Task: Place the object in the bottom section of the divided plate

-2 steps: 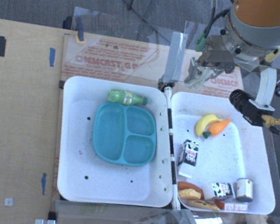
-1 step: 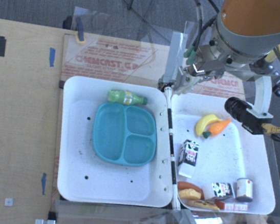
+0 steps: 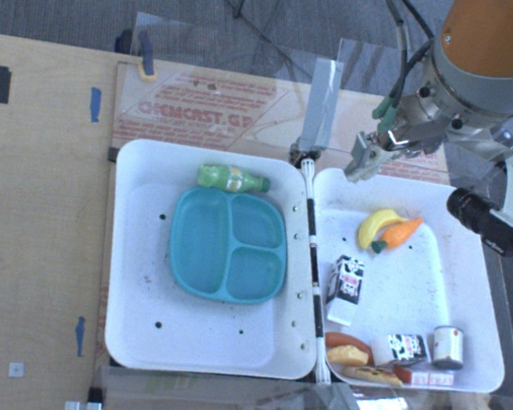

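Glossy teal divided plate [image 3: 229, 246], curved banana [image 3: 375, 227], tapered carrot [image 3: 400, 231]

We see the divided plate [image 3: 229, 245] lying open from above, its three sections bare; only a green bottle [image 3: 232, 179] lies just behind its far rim. The right bin [image 3: 484, 307] has bare floor mid-right, with clutter crowding its near edge.

The teal three-section plastic plate [image 3: 229, 245] lies flat, left of the frame's centre. Its sections hold nothing. Which object is meant is unclear.
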You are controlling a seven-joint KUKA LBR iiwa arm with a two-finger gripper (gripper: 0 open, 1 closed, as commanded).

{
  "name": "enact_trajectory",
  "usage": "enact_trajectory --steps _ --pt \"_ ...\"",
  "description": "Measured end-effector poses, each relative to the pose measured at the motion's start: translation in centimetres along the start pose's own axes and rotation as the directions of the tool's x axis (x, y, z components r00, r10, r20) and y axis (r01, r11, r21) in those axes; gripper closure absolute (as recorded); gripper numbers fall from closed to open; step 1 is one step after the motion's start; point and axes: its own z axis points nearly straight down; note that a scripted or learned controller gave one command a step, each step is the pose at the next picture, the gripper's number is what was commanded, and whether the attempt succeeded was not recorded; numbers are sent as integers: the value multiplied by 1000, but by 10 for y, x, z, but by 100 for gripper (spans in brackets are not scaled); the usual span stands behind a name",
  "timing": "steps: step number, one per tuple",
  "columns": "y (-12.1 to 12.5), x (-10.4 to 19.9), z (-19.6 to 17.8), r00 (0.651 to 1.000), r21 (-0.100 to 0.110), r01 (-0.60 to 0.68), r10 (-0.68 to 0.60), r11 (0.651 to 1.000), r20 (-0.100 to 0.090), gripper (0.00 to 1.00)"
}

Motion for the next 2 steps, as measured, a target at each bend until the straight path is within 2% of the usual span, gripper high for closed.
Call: enact_trajectory --steps 1,2 --pt "-56 31 105 993 -1 119 -119 993 0 100" --pt "10 7 172 1000 -2 26 -26 1000 -1 100"
